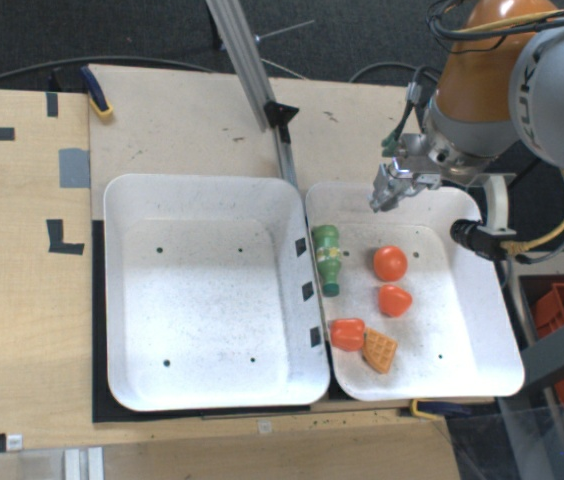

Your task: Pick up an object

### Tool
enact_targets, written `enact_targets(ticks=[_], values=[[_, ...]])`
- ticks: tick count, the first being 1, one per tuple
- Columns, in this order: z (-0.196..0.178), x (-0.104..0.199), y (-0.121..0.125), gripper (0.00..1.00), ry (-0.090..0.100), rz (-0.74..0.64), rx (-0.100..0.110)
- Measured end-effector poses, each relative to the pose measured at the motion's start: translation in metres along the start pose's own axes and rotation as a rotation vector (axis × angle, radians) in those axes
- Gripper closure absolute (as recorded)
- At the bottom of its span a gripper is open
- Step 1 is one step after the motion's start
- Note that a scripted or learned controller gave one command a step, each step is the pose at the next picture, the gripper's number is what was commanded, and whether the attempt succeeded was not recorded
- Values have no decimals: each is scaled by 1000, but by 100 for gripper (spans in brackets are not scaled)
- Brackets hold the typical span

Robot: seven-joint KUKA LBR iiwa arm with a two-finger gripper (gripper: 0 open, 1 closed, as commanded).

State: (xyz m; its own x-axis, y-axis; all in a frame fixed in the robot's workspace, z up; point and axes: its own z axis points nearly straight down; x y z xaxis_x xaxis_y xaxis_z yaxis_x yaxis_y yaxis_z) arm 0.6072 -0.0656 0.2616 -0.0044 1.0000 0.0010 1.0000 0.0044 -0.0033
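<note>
From my remote station, the left bin (132, 268) lies bare while every pickable item sits in the right bin (482, 338). Furthest left there, a green toy bottle (326, 258) lies against the bin's left wall, its long axis running far to near. Nearer the front edge, an orange-red block (347, 333) touches a waffle-patterned toy (380, 351) just to its right. Toward the middle sit a round red tomato-like toy (390, 262) and, just nearer, a second red piece (394, 299), the two close but apart. The gripper (390, 190) hangs over the far edge of the right bin, carrying nothing that I can make out; from this angle I cannot tell how it is set. What matters to me for the pick: the round red toy lies nearly straight toward the near side from the tool, the closest candidate, while the bottle sits off to the near left.
</note>
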Motion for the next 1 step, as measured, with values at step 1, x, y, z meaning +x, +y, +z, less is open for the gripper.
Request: enact_targets(ticks=[1], values=[[17,40,-23,100,0,0,2]])
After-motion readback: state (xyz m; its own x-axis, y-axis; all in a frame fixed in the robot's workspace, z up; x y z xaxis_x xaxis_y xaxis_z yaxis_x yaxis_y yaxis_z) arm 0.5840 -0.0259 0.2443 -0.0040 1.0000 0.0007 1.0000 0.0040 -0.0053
